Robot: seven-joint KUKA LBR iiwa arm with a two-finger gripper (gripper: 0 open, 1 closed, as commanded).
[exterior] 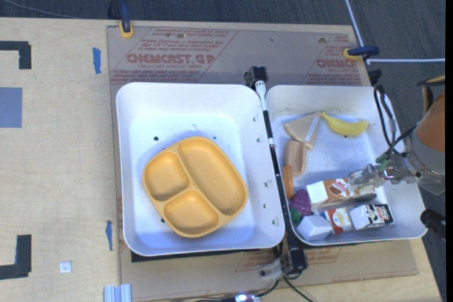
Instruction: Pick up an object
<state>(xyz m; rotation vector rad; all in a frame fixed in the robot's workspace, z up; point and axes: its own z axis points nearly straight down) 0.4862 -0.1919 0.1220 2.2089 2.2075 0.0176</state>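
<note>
My gripper [362, 180] reaches in from the right and hangs low over the right bin [368, 99], its tip right next to a small orange-and-white carton [334, 190]. Nothing shows held in it. Just below lie two more cartons [340, 220] [373, 215] and a white box [313, 228]. Purple grapes [301, 201], an orange carrot [289, 180], a hot dog bun [295, 156], a bread wedge [303, 129] and a yellow banana [345, 125] also lie in this bin.
The left bin [141, 109] holds a yellow divided plate [195, 185]. A black divider bar [269, 145] runs between the bins. Cables [386, 117] hang over the right bin's right rim. Clamps [361, 51] [125, 28] pin the cardboard sheet at the back.
</note>
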